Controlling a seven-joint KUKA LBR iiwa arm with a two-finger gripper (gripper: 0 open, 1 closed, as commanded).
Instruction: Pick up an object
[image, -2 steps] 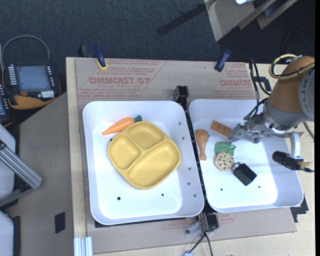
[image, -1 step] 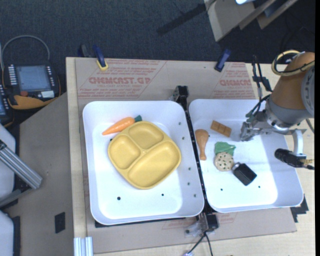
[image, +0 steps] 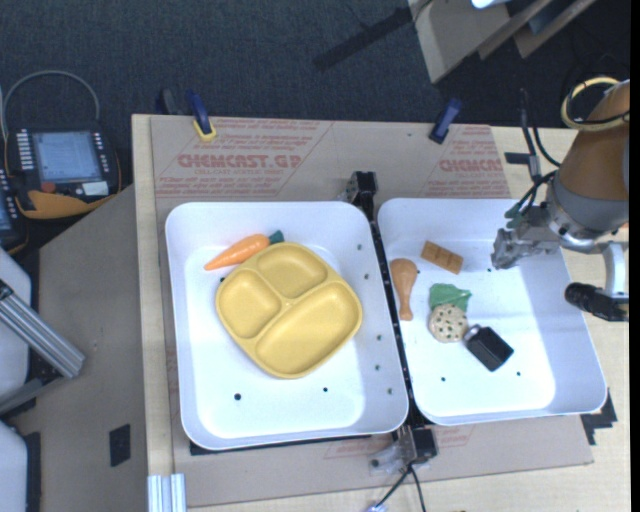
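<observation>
Nearest the camera, on the tabletop, two shallow white bins side by side: left bin and right bin. In the right bin's near part, a small black block, tilted, just beside a round cookie. Directly behind the cookie, touching it, a green leafy piece. Left of these, close to the bin's left wall, a tan drumstick lying lengthwise. Farther back, a brown cracker, apart from the rest. In the left bin, a yellow divided plate, with an orange carrot at its far left edge. At the right bin's far right, jaws low over the white floor, nothing between them; opening width impossible to tell.
</observation>
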